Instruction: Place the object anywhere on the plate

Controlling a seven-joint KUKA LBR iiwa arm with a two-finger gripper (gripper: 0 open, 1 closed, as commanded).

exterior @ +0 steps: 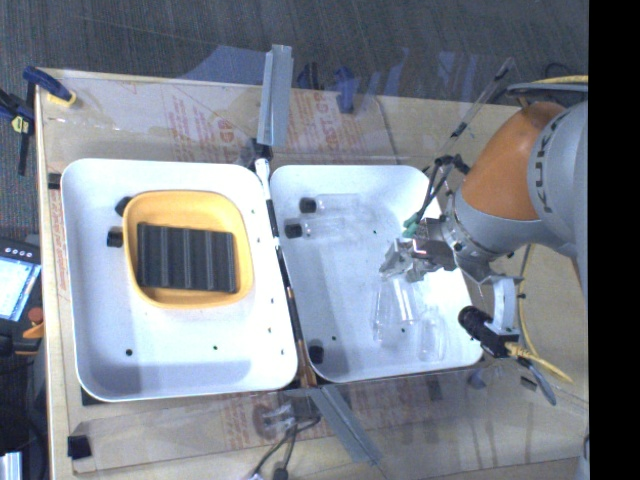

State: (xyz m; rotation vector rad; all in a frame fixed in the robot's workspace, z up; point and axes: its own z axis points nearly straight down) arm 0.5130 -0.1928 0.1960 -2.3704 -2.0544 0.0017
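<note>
Right bin (345,183) | clear bottles (330,218), long axis left-right | plate (190,205) left

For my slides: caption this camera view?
Gripper over right bin; yellow plate in left bin.

You get bright, even overhead light. The white bins (170,368) nearly wash out, with a soft shadow along the left bin's six o'clock wall. The clear objects (400,313) at three o'clock blur into glare. The floor at twelve o'clock stays dim and grainy.
</note>
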